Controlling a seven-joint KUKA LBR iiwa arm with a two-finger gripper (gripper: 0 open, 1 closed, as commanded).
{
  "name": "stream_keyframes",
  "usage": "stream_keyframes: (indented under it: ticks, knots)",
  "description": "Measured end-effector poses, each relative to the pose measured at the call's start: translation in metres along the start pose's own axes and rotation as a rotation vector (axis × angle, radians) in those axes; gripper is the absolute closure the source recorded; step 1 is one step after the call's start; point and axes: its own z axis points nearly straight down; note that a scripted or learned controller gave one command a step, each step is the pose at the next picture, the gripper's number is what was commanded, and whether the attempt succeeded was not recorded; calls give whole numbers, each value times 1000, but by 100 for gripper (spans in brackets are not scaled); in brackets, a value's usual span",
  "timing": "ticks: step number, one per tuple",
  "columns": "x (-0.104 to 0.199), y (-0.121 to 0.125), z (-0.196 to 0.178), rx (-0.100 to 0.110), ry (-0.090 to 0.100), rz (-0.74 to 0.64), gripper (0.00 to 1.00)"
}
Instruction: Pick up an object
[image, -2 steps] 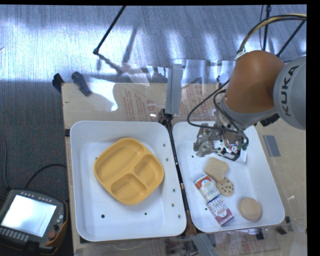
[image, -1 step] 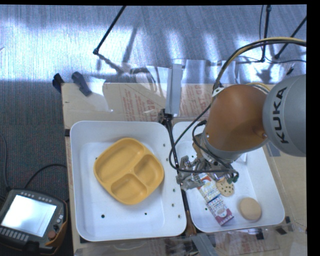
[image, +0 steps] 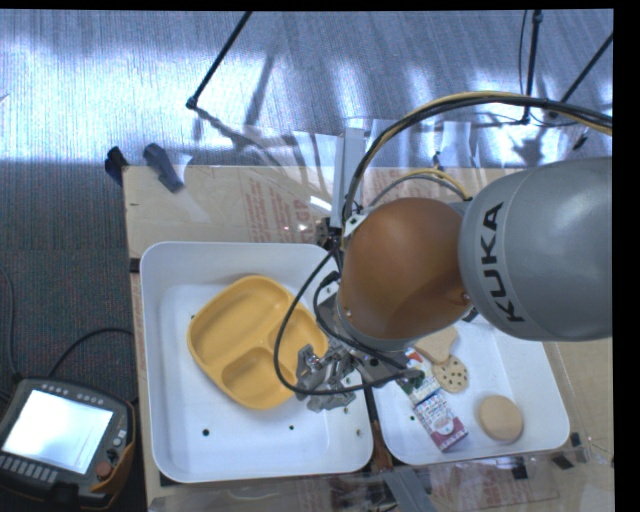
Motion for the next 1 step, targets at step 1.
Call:
stream_keyframes:
  ticks: [1]
  knots:
    - [2, 12, 3, 1, 1, -91, 100]
